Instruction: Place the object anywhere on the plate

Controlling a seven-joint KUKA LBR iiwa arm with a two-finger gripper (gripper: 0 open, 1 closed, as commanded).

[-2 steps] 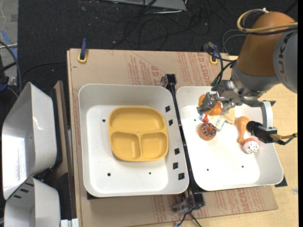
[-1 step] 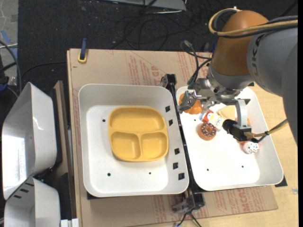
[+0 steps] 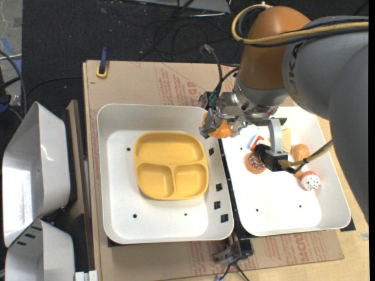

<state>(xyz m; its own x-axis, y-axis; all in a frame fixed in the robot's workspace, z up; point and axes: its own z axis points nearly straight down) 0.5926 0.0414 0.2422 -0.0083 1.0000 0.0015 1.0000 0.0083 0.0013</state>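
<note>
Gripper [image 3: 218, 123]: hanging just right of frame centre, over the seam between the two bins, closed on an orange object [image 3: 221, 130] visible between the fingers (seemingly lifted clear of the floor, though hard to confirm from this angle).

Plate [image 3: 171, 164]: yellow, three compartments, lying in the middle of the left bin [image 3: 117, 174], left and below the gripper; nothing resting on it.

Carried object: just beyond the plate's upper-right corner, not yet above it.

Right bin [image 3: 281, 209]: holding the leftovers at centre right, a doughnut-like ring [image 3: 255, 164], an orange piece [image 3: 299, 152], a speckled white ball [image 3: 311, 182].

Stage, by judgement: transfer under way, release still ahead.

Next move, by judgement: a short shift toward lower left, then down, to drop anywhere within the plate's rim.
</note>
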